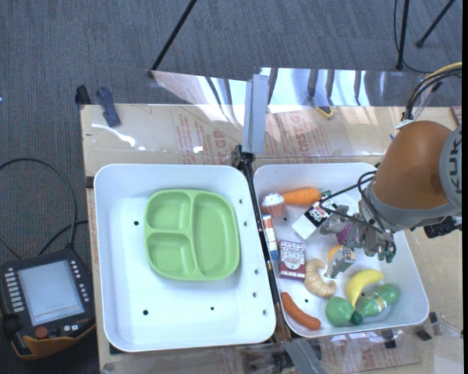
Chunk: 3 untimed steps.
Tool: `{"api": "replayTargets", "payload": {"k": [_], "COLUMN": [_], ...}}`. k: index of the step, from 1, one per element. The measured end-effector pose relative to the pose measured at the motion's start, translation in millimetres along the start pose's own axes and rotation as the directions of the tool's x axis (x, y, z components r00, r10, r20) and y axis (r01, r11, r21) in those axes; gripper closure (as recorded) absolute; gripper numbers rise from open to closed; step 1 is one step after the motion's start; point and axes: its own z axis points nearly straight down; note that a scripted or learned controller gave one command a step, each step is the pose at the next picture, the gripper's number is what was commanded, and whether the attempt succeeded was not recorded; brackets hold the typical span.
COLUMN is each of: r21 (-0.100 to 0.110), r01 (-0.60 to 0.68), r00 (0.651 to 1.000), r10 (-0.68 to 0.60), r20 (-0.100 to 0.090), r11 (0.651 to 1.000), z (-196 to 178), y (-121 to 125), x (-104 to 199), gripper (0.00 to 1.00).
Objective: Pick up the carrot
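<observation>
The carrot (300, 196) is orange with a green tip and lies on its side near the far edge of the right bin (409, 267), next to a small pink-topped cup (273, 203). My gripper (341, 261) hangs over the middle of the right bin, pointing down. It is below and to the right of the carrot, well apart from it, and just above a croissant (320, 279). The orange wrist band (413, 166) covers part of the bin's right side. A small yellow-orange piece (333, 251) shows right beside the gripper tip.
The right bin also holds a white box (304, 226), a red packet (291, 257), a banana (363, 282), a green pear (339, 311) and a sausage (300, 311). A green divided plate (193, 234) sits in the left bin (121, 287).
</observation>
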Motion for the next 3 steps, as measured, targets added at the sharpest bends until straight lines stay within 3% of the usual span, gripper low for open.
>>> {"api": "replayTargets", "payload": {"k": [1, 2, 3], "r21": [0.002, -0.002, 0.0], "r01": [-0.063, -0.214, -0.317], "r00": [0.998, 0.977, 0.949], "r10": [0.063, 0.214, 0.317], "r20": [0.004, 0.001, 0.01], "r11": [0.998, 0.977, 0.949], "z": [7.3, 6.2, 19.4], "y": [14.7, 35.8, 36.5], "x": [0.4, -32.2, -31.2], "gripper": [0.0, 0.0, 0.0]}}
